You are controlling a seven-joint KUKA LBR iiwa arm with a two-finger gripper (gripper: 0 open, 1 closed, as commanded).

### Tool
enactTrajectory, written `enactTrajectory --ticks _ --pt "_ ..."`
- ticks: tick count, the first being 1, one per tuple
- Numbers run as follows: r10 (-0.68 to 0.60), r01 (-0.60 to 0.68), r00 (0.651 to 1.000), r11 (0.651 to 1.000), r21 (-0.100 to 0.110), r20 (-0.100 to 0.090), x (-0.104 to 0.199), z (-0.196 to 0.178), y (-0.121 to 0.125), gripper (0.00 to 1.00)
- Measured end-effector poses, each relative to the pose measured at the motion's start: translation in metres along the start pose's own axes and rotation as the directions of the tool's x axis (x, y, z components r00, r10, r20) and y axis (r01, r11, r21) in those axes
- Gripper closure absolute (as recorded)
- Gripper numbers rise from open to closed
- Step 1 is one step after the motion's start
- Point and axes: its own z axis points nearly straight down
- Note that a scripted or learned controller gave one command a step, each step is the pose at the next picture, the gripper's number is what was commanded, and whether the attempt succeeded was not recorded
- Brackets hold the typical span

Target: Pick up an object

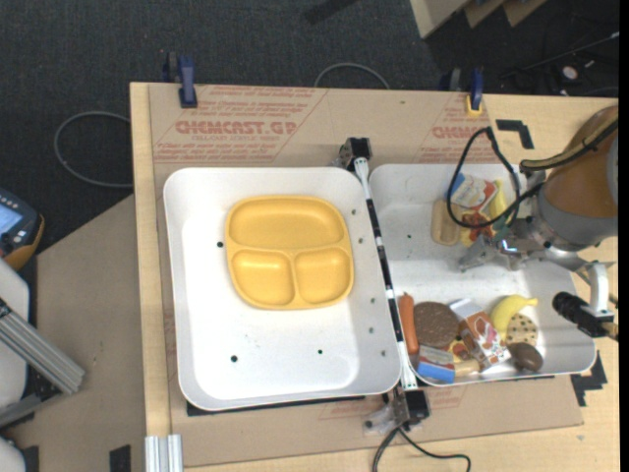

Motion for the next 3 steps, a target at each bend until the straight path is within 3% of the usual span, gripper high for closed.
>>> enactTrajectory --ticks 1,2,3 --pt "-0.001 0.001 1.0 1.0 0.001 -0.002 0.058 -0.001 0.063 0.0" --pt "0.007 -0.007 1.0 1.0 0.016 -0.005 0.014 -0.001 0.104 0.0" --pt "0.005 -0.005 1.0 1.0 0.013 0.0 0.014 -0.012 0.104 1.0"
